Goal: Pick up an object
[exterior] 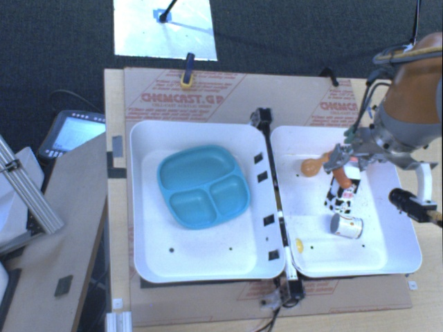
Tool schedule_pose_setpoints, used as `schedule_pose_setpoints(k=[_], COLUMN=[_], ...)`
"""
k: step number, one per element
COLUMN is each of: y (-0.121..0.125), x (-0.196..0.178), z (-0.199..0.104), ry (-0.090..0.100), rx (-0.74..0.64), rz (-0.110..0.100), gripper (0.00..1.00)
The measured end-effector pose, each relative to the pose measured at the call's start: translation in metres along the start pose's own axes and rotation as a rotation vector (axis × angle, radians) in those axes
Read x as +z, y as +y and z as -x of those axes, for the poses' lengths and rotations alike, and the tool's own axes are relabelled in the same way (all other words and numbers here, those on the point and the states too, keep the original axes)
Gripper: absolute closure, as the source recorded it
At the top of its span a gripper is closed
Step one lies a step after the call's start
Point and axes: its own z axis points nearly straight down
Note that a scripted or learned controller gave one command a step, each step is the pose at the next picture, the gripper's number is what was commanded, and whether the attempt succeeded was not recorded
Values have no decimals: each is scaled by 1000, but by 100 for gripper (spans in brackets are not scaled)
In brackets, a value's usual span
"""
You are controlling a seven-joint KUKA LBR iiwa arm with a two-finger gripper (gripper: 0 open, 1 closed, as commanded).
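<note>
My gripper [344, 158] hangs low over the upper middle of the right bin [387, 254], with the grey arm and its orange band coming in from the right. Just left of it lies an orange rounded piece [311, 165]. Directly below the gripper sits a small orange object [340, 178], touching a black-and-white cow-patterned object [340, 198]. Below that, a pale grey cup [346, 225] lies on its side. A tiny yellow piece [299, 243] rests near the bin's lower left corner.
The left bin [149, 254] holds a blue divided plate [203, 185]. A black divider strip [271, 185] runs between the two bins. A tablet [69, 135] and a metal rail [28, 192] lie off the bench to the left.
</note>
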Motion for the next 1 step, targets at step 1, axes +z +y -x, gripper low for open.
schedule_pose_setpoints(k=[1], y=[7], x=[-6], z=[-47], ry=[2], rx=[-6], rz=[-4], gripper=[100])
